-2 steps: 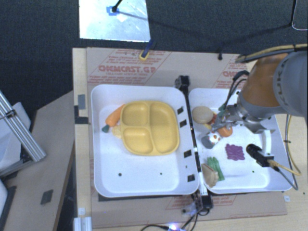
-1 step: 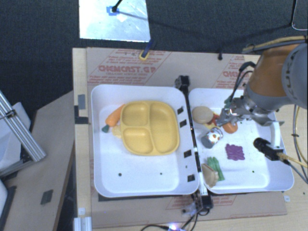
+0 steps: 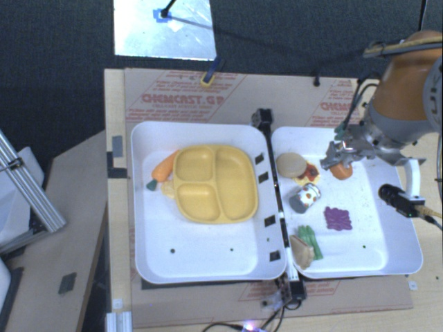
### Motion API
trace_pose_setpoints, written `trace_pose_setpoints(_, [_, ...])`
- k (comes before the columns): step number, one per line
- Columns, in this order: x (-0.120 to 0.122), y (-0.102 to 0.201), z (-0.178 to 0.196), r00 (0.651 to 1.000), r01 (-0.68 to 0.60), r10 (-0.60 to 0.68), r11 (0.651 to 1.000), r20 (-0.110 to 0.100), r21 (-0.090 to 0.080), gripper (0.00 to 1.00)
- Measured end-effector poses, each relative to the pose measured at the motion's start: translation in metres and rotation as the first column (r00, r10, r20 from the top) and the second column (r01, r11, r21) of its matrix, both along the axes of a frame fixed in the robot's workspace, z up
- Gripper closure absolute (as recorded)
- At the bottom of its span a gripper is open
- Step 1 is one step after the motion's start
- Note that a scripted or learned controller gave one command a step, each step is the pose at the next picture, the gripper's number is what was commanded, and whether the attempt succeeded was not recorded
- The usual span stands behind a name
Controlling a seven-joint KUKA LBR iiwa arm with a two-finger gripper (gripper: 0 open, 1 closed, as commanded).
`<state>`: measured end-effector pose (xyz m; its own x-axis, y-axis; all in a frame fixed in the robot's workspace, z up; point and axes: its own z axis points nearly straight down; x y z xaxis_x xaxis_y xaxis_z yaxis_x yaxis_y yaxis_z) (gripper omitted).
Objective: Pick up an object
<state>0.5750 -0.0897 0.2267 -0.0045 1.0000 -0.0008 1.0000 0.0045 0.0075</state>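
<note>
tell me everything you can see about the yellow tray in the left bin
The tray is a pale yellow, plastic-looking plate with rounded corners and three sunken compartments: two along the far side and a wider one along the near side. All three look bare. It lies flat, turned slightly askew, in the far middle of the left bin. A carrot lies against its far left corner, and a small yellowish piece pokes out from under its left edge.

Yellow tray [image 3: 211, 184], orange carrot [image 3: 165, 165], purple grapes [image 3: 338, 218], white bins [image 3: 201, 265].
</note>
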Motion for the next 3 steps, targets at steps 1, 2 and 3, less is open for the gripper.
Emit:
trace_pose_setpoints(1, [-0.014,0.059,0.006,1.000,-0.006,0.006,1.000,-0.006,0.004,1.00])
trace_pose_setpoints(2, [-0.022,0.113,0.013,1.000,-0.006,0.006,1.000,-0.006,0.004,1.00])
trace_pose_setpoints(3, [-0.032,0.176,0.002,1.000,-0.005,0.005,1.000,-0.008,0.004,1.00])
